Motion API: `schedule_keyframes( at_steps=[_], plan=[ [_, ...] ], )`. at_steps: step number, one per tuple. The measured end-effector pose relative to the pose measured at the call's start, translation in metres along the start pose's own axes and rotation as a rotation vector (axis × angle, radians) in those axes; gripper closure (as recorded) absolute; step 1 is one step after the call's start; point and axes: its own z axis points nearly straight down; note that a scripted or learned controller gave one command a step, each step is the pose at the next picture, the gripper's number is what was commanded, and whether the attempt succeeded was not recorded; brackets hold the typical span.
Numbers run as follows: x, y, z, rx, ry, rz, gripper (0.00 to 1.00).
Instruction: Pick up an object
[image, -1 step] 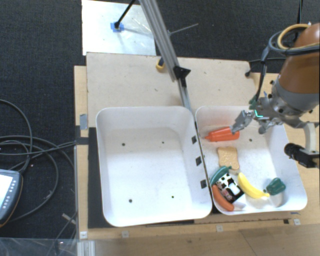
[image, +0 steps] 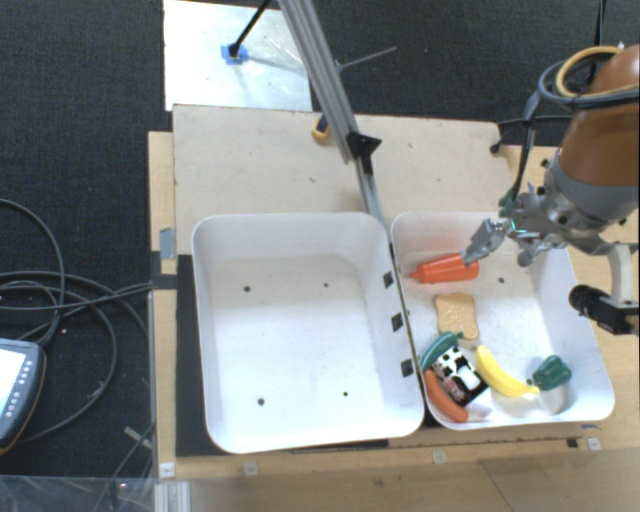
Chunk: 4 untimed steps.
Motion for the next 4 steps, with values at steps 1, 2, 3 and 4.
schedule_keyframes(
  at_steps=[1, 2, 3, 4],
  plan=[
    [-0.009, 0.002, 0.057, 0.006, 0.000, 0.003, 0.00],
    [-0.007, -0.001, 0.099, 0.005, 0.001, 0.002, 0.00],
    [-0.010, -0.001, 0.142, 0.005, 0.000, 0.002, 0.00],
    [-0.010, 0.001, 0.128, -0.002, 0.000, 0.002, 1.00]
  ],
)
